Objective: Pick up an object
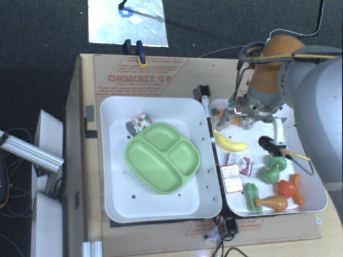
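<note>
Here, end effector (239, 116) low in right bin (316, 197), poised near toy banana (230, 142) | grip state: cannot tell | nothing visibly held.

A bulky grey arm (316, 98) with an orange band (278, 55), black cables looping beside it.

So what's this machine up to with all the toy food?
A grey robot arm with an orange band reaches in from the right, its tool low over the far end of the right bin. That bin holds toy food: a banana, a green pepper, a drumstick and small cartons. Nothing can be seen in the tool's grip. The left bin holds a green divided plate and a small cup lying on its side.
</note>
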{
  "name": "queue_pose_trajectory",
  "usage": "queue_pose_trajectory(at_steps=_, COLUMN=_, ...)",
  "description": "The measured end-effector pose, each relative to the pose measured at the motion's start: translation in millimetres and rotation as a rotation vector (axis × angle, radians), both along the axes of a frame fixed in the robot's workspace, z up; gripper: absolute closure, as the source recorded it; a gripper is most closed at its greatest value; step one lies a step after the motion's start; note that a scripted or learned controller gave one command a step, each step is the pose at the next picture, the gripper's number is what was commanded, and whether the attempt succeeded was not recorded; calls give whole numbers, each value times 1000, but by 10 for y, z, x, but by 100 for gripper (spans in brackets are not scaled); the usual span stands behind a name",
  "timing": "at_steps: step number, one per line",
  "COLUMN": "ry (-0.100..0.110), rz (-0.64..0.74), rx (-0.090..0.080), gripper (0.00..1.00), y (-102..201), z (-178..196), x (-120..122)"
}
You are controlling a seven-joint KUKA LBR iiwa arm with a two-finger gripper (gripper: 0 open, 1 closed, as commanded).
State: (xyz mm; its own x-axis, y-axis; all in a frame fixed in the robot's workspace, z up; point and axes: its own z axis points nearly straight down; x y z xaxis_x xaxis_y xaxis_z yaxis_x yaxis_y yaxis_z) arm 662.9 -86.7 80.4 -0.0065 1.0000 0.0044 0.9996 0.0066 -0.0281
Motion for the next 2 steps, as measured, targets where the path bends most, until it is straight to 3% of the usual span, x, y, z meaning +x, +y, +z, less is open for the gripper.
queue_pose_trajectory(at_steps=2, ry=0, rz=-2, rx=1, gripper=0, y=-2, z=0, x=1)
